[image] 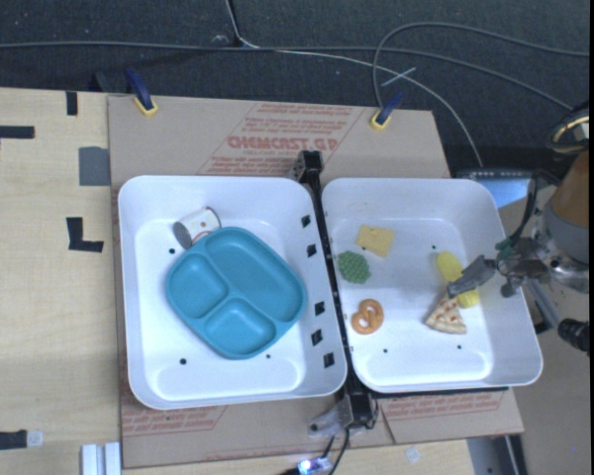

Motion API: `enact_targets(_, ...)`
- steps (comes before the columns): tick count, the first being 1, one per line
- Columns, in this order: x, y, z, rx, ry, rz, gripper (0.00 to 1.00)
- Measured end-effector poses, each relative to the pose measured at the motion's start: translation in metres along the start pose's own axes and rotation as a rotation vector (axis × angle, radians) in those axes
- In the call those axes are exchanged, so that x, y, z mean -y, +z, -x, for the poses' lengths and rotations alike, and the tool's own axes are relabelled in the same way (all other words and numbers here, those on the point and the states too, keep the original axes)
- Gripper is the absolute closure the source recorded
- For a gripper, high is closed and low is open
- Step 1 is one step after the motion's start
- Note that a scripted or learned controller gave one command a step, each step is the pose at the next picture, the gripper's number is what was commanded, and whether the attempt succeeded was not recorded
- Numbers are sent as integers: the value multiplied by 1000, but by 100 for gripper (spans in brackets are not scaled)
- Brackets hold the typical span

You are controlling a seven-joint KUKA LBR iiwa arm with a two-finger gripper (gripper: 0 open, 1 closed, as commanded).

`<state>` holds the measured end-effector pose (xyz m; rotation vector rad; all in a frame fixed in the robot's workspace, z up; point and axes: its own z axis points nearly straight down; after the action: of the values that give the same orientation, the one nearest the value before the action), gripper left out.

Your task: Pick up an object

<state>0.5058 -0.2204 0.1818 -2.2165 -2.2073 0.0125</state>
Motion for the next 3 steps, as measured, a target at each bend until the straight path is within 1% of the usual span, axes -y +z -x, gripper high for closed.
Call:
enact_targets(1,-3,-8,-1,4,-5,13,0)
enact_targets(2,-2,36,-6,3,-6,10,0)
enact_targets(3,-4,99,-4,7,-6,16,0)
